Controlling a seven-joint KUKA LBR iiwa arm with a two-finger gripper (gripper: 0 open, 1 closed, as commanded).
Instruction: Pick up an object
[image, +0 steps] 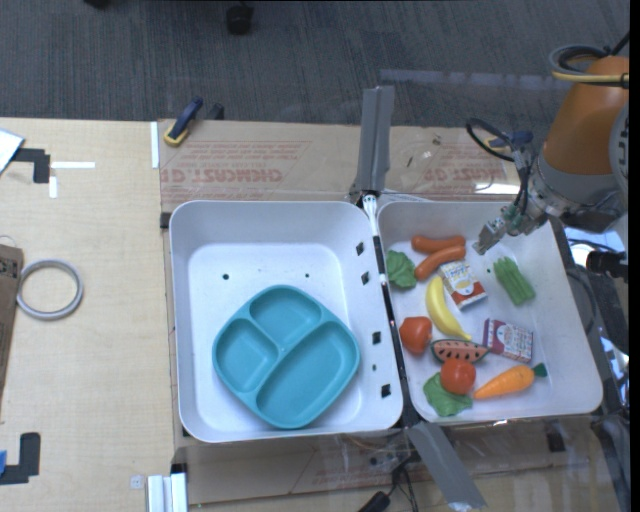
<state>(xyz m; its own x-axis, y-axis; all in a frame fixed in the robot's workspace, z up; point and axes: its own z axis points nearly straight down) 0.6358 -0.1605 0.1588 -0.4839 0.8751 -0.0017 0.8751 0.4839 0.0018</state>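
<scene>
The right bin (575, 330) holds several toy foods. Among them are two orange-red sausages (438, 251), a banana (442, 305), a small carton (465, 284), a green vegetable (514, 280), a red box (508, 340), a carrot (505, 381), a watermelon slice (458, 350) and two tomatoes (415, 333). My gripper (495, 235) hangs over the far part of this bin. It sits just right of the sausages and above the carton, and I see no object in it.
The left bin (200, 250) holds a blue divided plate (287, 355). A tape roll (47, 288) lies on the bench at far left. A blue and yellow tool (183, 120) rests on the cardboard behind the bins. A grey divider post (375, 135) stands between the bins.
</scene>
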